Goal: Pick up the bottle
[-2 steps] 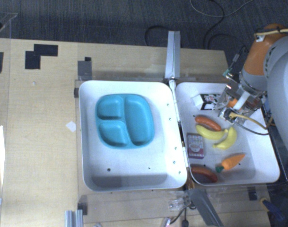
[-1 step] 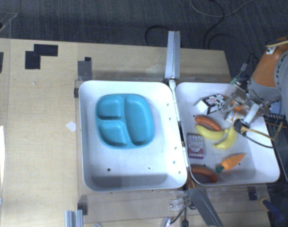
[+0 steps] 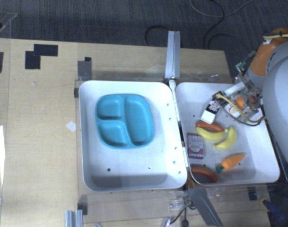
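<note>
So the gripper (image 3: pixel 227 101) hangs low over the bottle (image 3: pixel 213 110), probably lining up; grip state's impossible to tell.

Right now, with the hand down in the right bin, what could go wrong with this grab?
The hand sits in a tight cluster near the bin's far right, so it may close on the wrong item. The banana and carrot lie close by and could get knocked. The bin wall limits room to reposition.

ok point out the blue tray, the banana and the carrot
blue tray (image 3: pixel 125 120), camera view, on the ridge between its compartments
banana (image 3: pixel 218 136), camera view, on the middle of its curve
carrot (image 3: pixel 232 161), camera view, on its orange body
</note>
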You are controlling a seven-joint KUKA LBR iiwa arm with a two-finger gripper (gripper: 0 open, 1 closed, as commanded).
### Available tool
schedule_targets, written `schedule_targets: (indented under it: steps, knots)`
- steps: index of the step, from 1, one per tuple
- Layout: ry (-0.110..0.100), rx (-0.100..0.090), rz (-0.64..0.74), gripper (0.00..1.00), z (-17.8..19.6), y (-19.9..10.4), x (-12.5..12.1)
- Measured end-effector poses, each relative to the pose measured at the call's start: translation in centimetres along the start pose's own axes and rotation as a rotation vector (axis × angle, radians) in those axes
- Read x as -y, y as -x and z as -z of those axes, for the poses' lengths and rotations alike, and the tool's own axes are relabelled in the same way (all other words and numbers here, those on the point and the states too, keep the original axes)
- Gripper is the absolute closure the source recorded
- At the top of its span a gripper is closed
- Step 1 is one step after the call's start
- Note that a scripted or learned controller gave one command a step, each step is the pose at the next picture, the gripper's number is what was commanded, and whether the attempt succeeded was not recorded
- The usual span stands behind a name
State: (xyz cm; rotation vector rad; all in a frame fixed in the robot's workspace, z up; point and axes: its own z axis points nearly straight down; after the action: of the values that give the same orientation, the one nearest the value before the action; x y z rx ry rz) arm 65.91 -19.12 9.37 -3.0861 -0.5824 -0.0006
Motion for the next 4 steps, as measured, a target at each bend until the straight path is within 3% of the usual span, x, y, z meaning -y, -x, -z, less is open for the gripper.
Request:
schedule_targets:
  steps: [1,2,3,4]
  knots:
    - [0.001,0.000,0.154,1.00,8.3,1.4,1.7]
    - [0.000,0.001,0.159,1.00,9.2,1.3,1.7]
    - [-0.001,0.002,0.107,1.00,0.8,-0.9,2.1]
    - [-0.021,-0.001,-0.016,1.00,-0.8,-0.4,-0.2]
